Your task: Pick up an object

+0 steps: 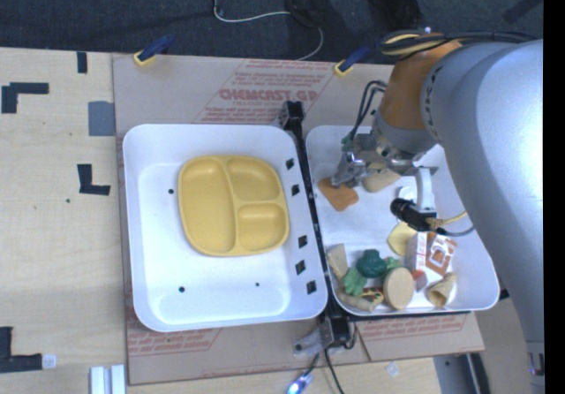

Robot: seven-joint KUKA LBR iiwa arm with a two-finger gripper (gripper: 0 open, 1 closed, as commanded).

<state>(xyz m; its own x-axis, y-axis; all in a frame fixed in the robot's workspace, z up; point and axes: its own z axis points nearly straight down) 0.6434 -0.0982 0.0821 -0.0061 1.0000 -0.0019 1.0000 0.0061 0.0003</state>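
My gripper (pixel 346 171) hangs over the far left part of the right bin (pixel 459 207), under the arm's orange band (pixel 408 101). Just below its tip lies an orange-brown food piece (pixel 339 197), touching or nearly touching it; I cannot tell which. A tan piece (pixel 380 178) lies right beside the gripper. Along the near side of the same bin sit a green toy (pixel 366 265), a round tan disc (pixel 399 287), a small red and white box (pixel 433 253) and a yellow piece (pixel 403 238).
The left bin (pixel 150 207) holds a yellow divided plate (pixel 234 205). A black divider with clips (pixel 303 198) runs between the two bins. The grey arm (pixel 494 162) covers the right bin's far right side. Cardboard lies under both bins.
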